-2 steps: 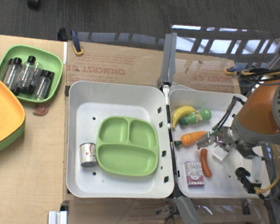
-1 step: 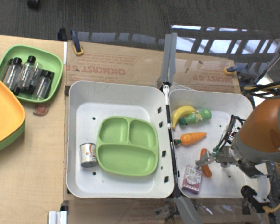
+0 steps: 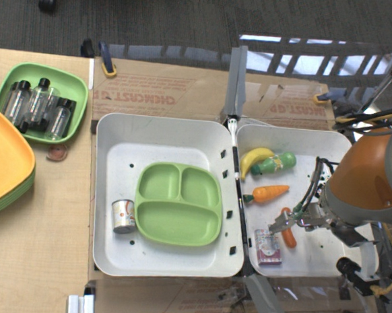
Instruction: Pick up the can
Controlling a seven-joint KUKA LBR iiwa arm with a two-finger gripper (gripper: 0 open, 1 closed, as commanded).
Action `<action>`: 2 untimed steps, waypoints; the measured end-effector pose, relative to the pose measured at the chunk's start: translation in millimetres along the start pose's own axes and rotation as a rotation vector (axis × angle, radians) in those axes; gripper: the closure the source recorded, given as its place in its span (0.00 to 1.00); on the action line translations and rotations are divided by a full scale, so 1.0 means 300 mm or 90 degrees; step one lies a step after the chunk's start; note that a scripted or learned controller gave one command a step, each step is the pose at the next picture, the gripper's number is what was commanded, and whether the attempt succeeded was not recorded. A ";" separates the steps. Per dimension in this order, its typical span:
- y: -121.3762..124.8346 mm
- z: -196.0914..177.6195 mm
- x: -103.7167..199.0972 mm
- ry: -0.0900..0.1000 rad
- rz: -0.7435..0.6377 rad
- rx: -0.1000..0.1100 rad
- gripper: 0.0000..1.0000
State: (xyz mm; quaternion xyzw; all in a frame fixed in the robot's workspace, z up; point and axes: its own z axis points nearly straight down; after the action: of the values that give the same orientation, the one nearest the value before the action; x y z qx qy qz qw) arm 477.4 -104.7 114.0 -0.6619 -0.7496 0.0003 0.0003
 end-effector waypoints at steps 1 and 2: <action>0.001 -0.186 0.005 0.000 0.013 0.000 0.00; -0.001 0.026 0.018 0.000 0.052 0.002 0.00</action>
State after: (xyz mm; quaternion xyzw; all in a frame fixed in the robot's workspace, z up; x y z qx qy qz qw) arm 476.4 -99.5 106.1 -0.6921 -0.7218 0.0013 0.0015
